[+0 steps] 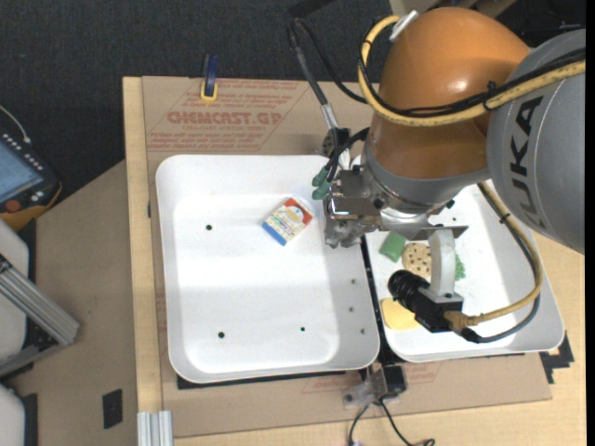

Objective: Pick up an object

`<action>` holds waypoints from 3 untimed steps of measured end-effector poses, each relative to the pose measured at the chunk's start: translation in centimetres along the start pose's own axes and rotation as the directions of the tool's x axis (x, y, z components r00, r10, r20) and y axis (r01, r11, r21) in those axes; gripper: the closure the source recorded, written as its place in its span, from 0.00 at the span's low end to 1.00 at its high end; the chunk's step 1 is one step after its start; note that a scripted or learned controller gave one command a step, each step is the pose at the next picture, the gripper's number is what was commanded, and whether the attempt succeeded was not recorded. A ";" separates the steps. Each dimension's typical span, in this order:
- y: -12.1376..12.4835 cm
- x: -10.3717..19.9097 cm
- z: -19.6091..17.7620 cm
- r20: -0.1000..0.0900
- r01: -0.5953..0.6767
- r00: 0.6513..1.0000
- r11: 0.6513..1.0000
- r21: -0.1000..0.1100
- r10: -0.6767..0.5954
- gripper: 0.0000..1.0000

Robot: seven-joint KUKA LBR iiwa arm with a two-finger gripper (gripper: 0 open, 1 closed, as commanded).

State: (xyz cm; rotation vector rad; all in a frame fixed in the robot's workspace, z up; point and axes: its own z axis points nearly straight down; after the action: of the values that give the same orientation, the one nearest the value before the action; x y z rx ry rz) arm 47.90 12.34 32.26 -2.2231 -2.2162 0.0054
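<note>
A small blue, white and yellow packet (286, 220) lies in the upper middle of the left bin (214, 286). In the right bin (525, 291) I see a green piece (392, 246), a speckled round piece (418, 259), a yellow piece (400, 317) and a green-and-white item (456, 268), partly hidden by the arm. My gripper (342, 223) hangs over the seam between the two bins, just right of the packet and apart from it. The big orange wrist band (437, 72) hides much of it. Nothing shows in its grasp.
A black connector with a cable (423, 307) hangs from the arm over the right bin's front. The bins rest on a cardboard sheet (232, 110) with red print. A blue clip (210, 74) sits at its far edge. Metal rails (33, 305) lie at the left.
</note>
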 end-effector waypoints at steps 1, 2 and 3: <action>0.0 -7.7 0.9 0.000 -0.004 1.000 1.000 -0.001 0.004 1.00; 1.9 -5.8 0.0 0.000 0.005 1.000 1.000 -0.007 -0.005 1.00; 0.1 -10.2 2.3 -0.001 -0.002 1.000 1.000 0.001 0.002 1.00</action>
State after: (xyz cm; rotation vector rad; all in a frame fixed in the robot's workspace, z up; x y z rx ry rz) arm 47.97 2.13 29.95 -2.2242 -2.2136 0.0058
